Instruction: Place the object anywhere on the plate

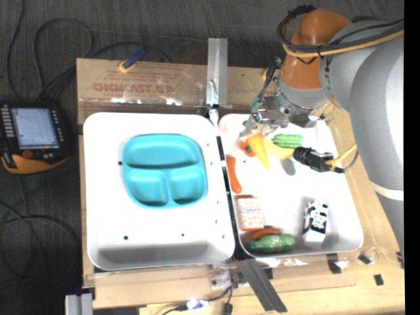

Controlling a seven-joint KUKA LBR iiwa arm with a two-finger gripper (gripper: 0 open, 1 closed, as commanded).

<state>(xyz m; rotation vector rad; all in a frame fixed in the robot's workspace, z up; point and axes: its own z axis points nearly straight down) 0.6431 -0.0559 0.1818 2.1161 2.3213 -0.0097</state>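
At the 6 o'clock edge of the right shallow white plastic bin (282,195), a dark green cucumber-shaped toy (272,243) is seen lying on its side, with a thin red-orange piece (262,233) touching it at its 12 o'clock side. Just beyond, a small pale carton with reddish print (248,213) is laid flat, and at its 3 o'clock, well apart, a black-and-white patterned carton (316,218) is found. An orange carrot-shaped toy (231,174) is laid along the bin's 9 o'clock wall.

In the left shallow white plastic bin (105,241), a turquoise three-compartment plastic plate (164,153) is set near the middle; every toy item is seen in the right bin, apart from it.

Toward the right bin's 12 o'clock end, a cluster is gathered: a yellow tapered toy (261,149), a small orange piece (249,147) touching it at 9 o'clock, and a light green pod-shaped toy (287,140) at its 2 o'clock. The end effector (262,120) is positioned directly above this cluster, at its 12 o'clock, hung from the grey arm with the orange band (315,38). Whether it is open or closed cannot be told, and nothing can be confirmed as gripped.

Beyond the bins, the brown tabletop (98,87) is visible, and at 9 o'clock a black handheld control pendant (29,133) is seen on the dark floor.
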